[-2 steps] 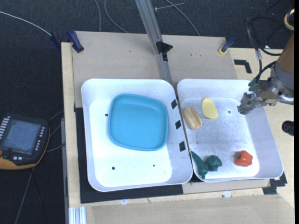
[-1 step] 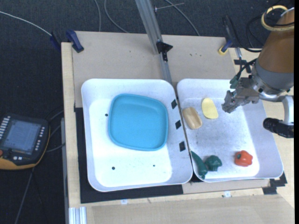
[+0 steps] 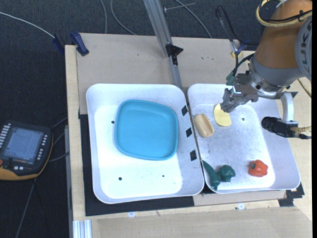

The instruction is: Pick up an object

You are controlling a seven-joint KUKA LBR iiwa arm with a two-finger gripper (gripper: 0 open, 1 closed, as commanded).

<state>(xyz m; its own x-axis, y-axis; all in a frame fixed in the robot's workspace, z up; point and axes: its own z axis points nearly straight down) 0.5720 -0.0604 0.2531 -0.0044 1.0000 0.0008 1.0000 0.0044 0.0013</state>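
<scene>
Gripper [image 3: 229, 105] poised over yellow slice [image 3: 223, 117], just beside bread roll [image 3: 203, 125]; clench state indiscernible. Likely fault: flat slice slipping, roll knocked aside.

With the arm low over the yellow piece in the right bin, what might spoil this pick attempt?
1. The end effector sits at the upper edge of the flat yellow piece; a thin item lying flush on the bin floor may slip out.
2. The tan bread roll lies just beside the yellow piece, apart but near enough to be nudged.
3. The right bin's back wall is close behind the arm, limiting room.
</scene>
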